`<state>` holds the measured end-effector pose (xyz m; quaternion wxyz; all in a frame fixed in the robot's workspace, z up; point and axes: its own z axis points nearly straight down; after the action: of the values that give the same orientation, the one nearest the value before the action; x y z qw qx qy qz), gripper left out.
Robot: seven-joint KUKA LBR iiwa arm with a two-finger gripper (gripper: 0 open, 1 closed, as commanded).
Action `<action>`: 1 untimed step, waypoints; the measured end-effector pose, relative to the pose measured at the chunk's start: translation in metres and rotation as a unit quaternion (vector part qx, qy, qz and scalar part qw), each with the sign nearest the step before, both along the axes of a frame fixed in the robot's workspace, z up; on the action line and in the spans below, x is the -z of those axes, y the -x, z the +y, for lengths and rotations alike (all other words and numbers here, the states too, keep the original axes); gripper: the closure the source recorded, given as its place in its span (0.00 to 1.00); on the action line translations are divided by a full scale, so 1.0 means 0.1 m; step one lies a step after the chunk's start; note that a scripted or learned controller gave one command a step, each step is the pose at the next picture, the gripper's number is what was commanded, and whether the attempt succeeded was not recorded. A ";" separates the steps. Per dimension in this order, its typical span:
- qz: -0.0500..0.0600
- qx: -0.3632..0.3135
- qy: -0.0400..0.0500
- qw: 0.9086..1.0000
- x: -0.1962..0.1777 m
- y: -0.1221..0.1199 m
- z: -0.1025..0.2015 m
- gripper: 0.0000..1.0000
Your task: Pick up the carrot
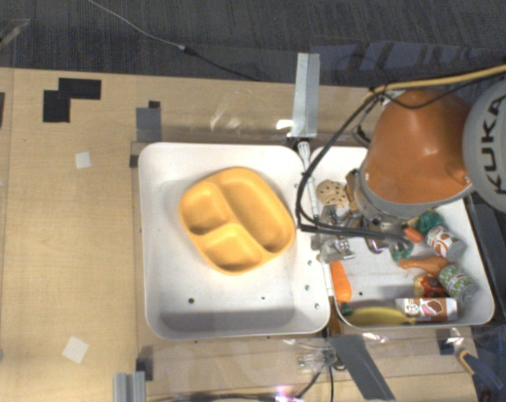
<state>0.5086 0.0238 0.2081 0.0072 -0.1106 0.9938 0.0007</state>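
An orange carrot (342, 283) lies lengthwise along the left wall of the right bin (479, 300), near its front corner. My gripper (340, 246) hangs directly over the carrot's far end, its metal body hiding where the two meet. The arm's orange band (416, 153) and grey wrist cover the middle of the bin.
A yellow divided plate (234, 219) sits in the left bin (165, 308). Around the gripper in the right bin are a cookie (329, 193), a banana (375, 315), a lying bottle (427, 308), small cans (444, 243) and another orange piece (424, 264). Black cables (320, 162) loop over the divider.
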 end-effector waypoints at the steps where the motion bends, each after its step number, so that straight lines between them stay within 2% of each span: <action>1: 0.003 -0.045 0.002 0.999 0.23 -0.04 -0.61 1.00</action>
<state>0.5128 -0.0373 0.1852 0.0040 -0.1553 0.9879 -0.0007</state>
